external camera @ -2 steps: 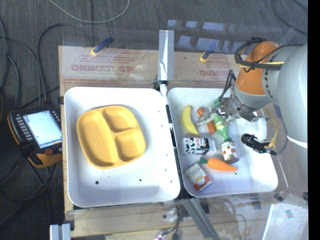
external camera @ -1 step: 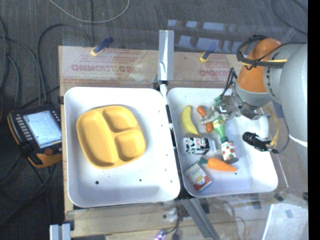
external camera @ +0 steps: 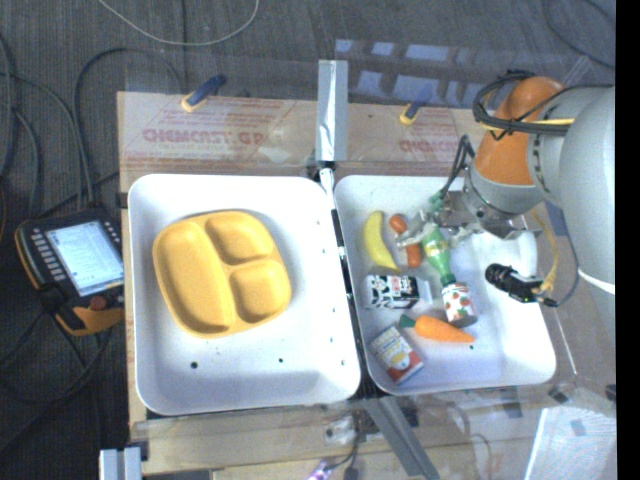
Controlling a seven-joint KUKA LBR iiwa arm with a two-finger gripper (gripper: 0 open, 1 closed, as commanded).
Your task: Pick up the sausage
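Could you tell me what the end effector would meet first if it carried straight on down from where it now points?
Most likely the sausage, the reddish piece lying right under the end effector beside the banana in the right bin. Depth is hard to judge from above, so the green-topped bottle could come first.

Left bin (external camera: 150, 368): holds one yellow three-compartment plate (external camera: 222, 271), set toward the rear left, compartments bare.

Right bin (external camera: 520, 363): a banana (external camera: 378, 241) lies lengthwise near the left wall. A black-and-white carton (external camera: 391, 290) sits just in front of it. A carrot (external camera: 438, 329) lies near the middle, tip pointing right. A small red-labelled can (external camera: 397, 354) rests at the front, tilted. A green-topped bottle (external camera: 449, 284) lies just above the carrot.

Desk (external camera: 230, 138): brown board behind the bins, two clamps (external camera: 203, 92) at its rear edge.

Floor, left: a handheld controller with lit screen (external camera: 72, 261); cables (external camera: 170, 23) run across the carpet.
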